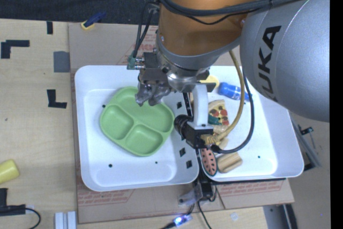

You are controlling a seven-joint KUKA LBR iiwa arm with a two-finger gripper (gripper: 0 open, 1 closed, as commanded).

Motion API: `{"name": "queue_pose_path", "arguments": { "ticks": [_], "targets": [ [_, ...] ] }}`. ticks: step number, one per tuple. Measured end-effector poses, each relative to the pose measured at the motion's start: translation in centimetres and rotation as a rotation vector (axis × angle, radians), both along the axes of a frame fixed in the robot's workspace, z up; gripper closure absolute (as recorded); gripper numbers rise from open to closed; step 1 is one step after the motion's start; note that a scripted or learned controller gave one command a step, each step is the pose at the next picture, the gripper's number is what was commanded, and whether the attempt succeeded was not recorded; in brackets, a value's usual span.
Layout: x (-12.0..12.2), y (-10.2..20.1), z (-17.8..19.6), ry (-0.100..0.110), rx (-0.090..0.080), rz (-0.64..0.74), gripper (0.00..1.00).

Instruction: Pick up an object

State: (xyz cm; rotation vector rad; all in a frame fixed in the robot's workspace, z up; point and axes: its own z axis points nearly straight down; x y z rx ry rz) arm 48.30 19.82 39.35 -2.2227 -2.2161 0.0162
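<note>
Camera view, from above the bench: the claw (146,95) hangs over the far edge of the green divided plate (136,127), at the plate's far-right corner. The dark tips sit against or just above the rim; whether they are spread or pressed together cannot be told from this angle, and nothing is visibly pinched between them.

The green divided plate lies flat in the left bin (88,131), slightly rotated, three compartments up. Judged by appearance, it is moulded plastic: light, stiff, smooth and likely slippery. Its floor offers no purchase. The raised rim is the practical hold, taken with one tip inside and one outside; the ridges between compartments are a second option. A rim grip at one corner would let the plate tilt or swing when lifted, so a firm closure is advised.

In the right bin (278,161), several small items lie close together near the divider: a blue cylinder (232,90) at the far side, a flat multicoloured piece (218,115) below it, a tan wooden block (229,162) and a reddish oval item (208,161) at the near side. A yellow object (8,170) rests on the bench at the far left.
</note>
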Motion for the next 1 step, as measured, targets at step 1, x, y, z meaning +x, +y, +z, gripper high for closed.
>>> {"name": "queue_pose_path", "arguments": {
  "ticks": [1],
  "targets": [
    [0.04, 0.28, 1.44, -0.006, 0.003, 0.006, 1.00]
  ]
}}
